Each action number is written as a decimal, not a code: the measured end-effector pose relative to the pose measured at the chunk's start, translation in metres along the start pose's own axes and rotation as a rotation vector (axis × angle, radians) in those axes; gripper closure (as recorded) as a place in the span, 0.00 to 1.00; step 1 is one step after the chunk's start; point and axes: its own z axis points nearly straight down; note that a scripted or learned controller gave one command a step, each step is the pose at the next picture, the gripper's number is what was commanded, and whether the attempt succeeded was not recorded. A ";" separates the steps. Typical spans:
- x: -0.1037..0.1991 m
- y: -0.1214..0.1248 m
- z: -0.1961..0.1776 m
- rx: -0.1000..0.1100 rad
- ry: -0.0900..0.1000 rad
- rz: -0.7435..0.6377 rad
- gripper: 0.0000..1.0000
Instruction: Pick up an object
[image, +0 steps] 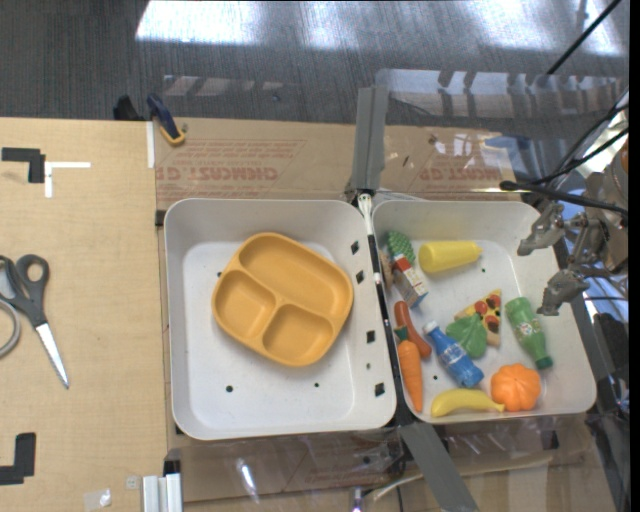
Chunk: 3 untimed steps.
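You have two white bins side by side on the bench: the left bin (190, 330) carries a yellow divided plate (283, 297) lying flat near its middle, and the right bin (575, 385) carries all the toy food. The gripper (553, 262) sits at the right bin's far right rim, above the wall; from this angle you cannot tell how its pincer stands, and nothing shows between it. Just below and left of it in the view lies a green bottle (527, 331), tilted, with an orange pumpkin (516, 387) near its lower end and a yellow banana (465, 402) touching the pumpkin's left side. A blue bottle (453, 354) lies slanted at the bin's middle, beside a pizza slice (484, 310) on a green leafy piece. A yellow corn-like cylinder (449, 256) rests toward the back, and a carrot (411, 373) lies along the left wall. On the bench to your far left lie scissors (38, 312).
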 end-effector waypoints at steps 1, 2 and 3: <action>0.025 0.043 0.172 0.000 0.001 0.046 0.00; 0.015 0.034 0.190 0.000 -0.004 0.104 0.00; -0.098 0.044 0.196 0.002 0.029 0.123 0.00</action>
